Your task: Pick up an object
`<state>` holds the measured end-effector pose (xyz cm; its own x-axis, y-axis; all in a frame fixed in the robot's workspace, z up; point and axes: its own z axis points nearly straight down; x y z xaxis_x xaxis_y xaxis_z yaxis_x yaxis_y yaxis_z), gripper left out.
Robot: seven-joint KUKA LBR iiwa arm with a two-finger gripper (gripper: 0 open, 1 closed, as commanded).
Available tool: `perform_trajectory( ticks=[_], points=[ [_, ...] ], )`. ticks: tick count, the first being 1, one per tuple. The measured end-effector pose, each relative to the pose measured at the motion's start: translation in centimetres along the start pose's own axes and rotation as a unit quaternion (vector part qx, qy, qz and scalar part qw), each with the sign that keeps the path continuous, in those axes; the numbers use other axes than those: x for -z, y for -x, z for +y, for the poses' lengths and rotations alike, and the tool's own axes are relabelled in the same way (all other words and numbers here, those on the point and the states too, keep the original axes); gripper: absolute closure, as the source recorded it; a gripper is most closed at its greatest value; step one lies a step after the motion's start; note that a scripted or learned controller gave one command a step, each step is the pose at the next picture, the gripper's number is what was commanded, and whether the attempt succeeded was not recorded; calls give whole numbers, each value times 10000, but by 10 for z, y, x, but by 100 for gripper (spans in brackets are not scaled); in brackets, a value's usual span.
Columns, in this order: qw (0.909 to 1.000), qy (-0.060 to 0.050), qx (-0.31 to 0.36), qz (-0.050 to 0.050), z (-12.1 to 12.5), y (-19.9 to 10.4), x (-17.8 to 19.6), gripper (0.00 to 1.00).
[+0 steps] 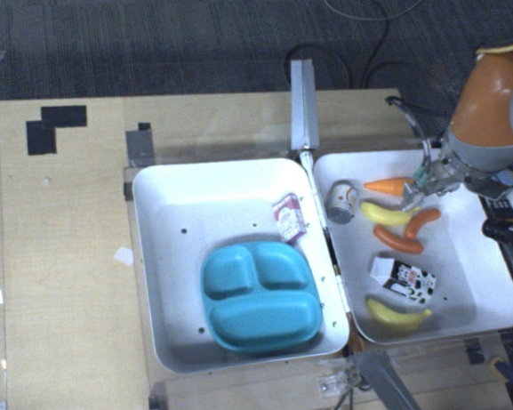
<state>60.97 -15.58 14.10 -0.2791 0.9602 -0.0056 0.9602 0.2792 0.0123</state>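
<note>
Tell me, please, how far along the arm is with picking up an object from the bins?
Done: the gripper has reached into the right bin and sits low among the toy food, at the upper banana, carrot and hot dog. In hand: nothing visibly held; its grip cannot be judged from this view. Left: securing one object and lifting it out. The lower banana lies apart, near the bin's front.

Place: robotics lab | Evidence: plywood bench (56, 262) | paired white bins (167, 252) | loose cable (381, 1) on grey carpet (134, 32)
</note>
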Motion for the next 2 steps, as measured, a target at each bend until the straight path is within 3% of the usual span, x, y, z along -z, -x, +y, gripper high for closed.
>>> perform_trajectory(
  ticks=[1,2],
  points=[
    [9965,-26,-834,3,-17,1,106,100],
    [9992,-35,-393,13,0,-9,74,100]
  ],
)
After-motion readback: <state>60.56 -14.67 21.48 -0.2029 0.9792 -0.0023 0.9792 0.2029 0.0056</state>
